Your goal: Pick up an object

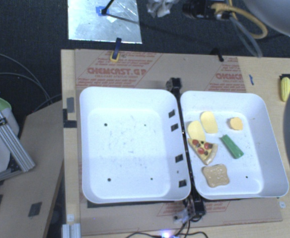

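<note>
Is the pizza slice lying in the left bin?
No, the pizza slice lies in the right bin, near its left wall.

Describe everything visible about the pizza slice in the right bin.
The pizza slice is a small toy-like wedge, tan crust with a yellow top and red and dark dots as toppings. It lies flat on the floor of the right bin, near the divider side, tip pointing down toward the toast piece. Its upper edge meets or touches a pale yellow oval piece.
</note>
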You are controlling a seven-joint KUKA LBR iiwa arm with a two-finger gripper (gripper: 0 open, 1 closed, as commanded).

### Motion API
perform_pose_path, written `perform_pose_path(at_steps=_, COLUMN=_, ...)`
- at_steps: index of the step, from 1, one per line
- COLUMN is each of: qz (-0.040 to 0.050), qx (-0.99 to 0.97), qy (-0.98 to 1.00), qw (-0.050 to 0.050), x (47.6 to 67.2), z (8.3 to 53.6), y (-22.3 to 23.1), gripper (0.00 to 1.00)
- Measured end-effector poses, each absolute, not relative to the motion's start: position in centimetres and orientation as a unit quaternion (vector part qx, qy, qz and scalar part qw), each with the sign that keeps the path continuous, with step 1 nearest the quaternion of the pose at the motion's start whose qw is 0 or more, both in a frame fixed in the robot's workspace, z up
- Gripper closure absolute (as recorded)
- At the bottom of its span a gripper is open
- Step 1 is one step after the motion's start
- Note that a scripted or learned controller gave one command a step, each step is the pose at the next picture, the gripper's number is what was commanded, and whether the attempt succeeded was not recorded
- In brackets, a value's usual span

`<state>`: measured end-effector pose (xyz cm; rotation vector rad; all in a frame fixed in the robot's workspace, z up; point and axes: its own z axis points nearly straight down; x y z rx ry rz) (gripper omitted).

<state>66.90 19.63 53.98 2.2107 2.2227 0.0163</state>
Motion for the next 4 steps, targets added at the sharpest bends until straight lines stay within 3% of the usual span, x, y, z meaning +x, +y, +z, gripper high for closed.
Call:
perform_pose_path(at_steps=1, qz=-0.0076, qx=0.71, qy=0.704, qw=-0.004, x=65.4, z=37.5, y=11.4, gripper=1.0)
perform_pose_path(at_steps=2, qz=0.0051, qx=0.707, qy=0.707, qw=0.004, x=66.5, z=48.3, y=9.9, gripper=1.0)
perform_pose_path(at_steps=3, qz=-0.003, qx=0.709, qy=0.705, qw=-0.001, x=66.8, z=38.8, y=4.0, gripper=1.0)
perform_pose_path(at_steps=4, qz=0.0041, qx=0.709, qy=0.705, qw=0.007, x=66.8, z=50.8, y=-4.5, gripper=1.0)
